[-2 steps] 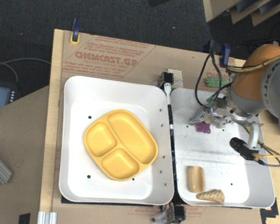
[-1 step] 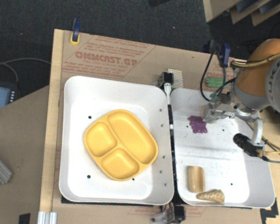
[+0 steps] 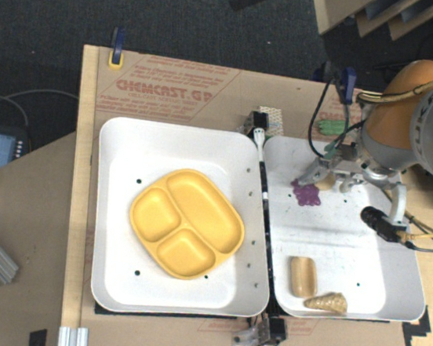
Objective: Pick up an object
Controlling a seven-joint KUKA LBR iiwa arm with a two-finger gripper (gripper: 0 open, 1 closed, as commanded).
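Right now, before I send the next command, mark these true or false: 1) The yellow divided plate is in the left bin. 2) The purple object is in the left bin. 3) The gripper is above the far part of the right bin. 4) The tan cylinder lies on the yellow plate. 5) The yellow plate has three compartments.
1) True: the yellow divided plate lies in the left bin.
2) False: the purple object lies in the right bin, near its far end.
3) True: the gripper hangs over that far part, close to the purple object.
4) False: the tan cylinder lies on the right bin's floor, beside a tan cone-shaped piece.
5) True: three compartments show.
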